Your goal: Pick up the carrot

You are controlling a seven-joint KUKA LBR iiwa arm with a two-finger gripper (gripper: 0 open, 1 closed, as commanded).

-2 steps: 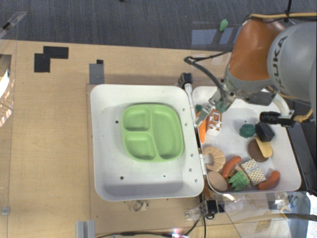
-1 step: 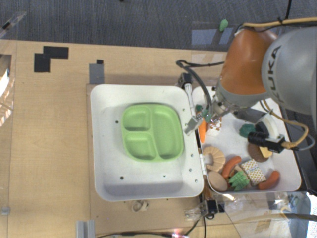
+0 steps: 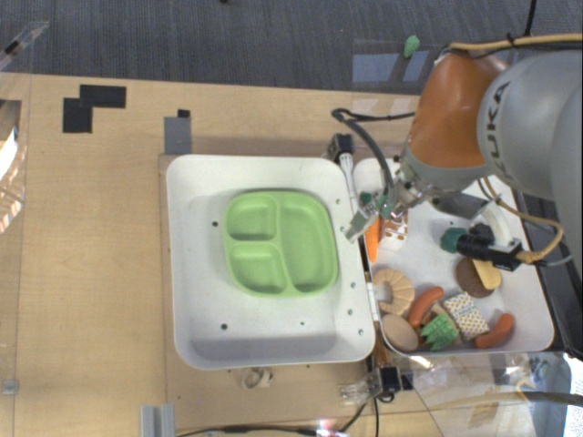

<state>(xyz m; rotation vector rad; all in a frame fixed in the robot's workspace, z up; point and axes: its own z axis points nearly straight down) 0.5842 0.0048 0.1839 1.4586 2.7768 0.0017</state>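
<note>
Here the pincer (image 3: 373,217) hangs at the left edge of the right bin (image 3: 537,330), directly over the carrot (image 3: 373,238), an orange sliver largely masked by the tool. Whether it is clenched or released cannot be told. The arm's bulk (image 3: 474,107) covers that bin's upper part. A green divided plate (image 3: 278,244) lies in the left bin (image 3: 196,271).

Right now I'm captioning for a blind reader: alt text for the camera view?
The gripper hovers over an orange carrot at the right bin's left edge, among toy foods. The left bin holds a green divided plate.
</note>
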